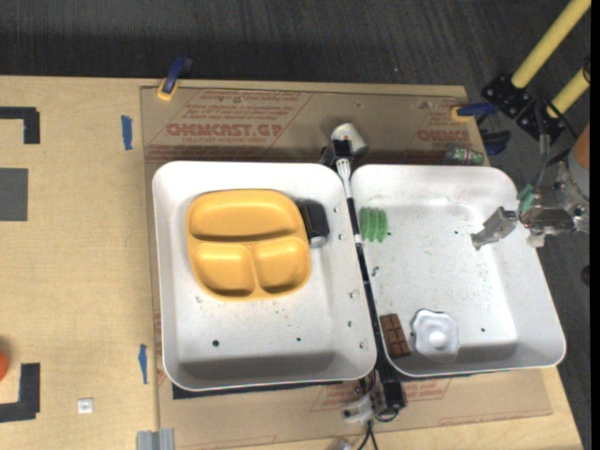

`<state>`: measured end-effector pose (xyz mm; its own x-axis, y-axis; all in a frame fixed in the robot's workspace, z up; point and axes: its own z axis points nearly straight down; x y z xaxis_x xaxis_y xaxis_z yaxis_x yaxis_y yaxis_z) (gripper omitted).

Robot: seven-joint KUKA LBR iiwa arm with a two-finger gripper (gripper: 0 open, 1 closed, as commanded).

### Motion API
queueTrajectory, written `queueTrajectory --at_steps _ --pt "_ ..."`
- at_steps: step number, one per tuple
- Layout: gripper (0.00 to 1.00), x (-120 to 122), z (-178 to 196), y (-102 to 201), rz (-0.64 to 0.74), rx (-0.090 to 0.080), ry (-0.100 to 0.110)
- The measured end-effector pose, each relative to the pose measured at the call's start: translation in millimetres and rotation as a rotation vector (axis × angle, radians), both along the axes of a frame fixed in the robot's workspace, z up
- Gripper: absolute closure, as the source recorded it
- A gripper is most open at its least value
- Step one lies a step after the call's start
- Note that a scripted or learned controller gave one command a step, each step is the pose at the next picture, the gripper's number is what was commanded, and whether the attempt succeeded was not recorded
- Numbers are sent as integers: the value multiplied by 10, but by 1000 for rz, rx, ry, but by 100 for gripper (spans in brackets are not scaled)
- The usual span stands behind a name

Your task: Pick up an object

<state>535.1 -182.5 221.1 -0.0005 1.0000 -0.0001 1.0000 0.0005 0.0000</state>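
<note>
Yellow divided tray (249,242): three compartments, lying flat, upper middle of the left bin.
Dark block (313,221): touching the tray's right edge.
Green ribbed piece (373,225): upper left of the right bin.
Brown bar (394,335): lower left of the right bin.
White lidded container (435,333): just right of the bar.
</note>
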Motion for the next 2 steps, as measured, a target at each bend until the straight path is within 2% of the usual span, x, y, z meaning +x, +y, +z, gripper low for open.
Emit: queueTrajectory --at_steps 1,2 --pt "0 -328 -866 540 -19 1 1" --pt "0 -557 -1361 799 -256 2 1"
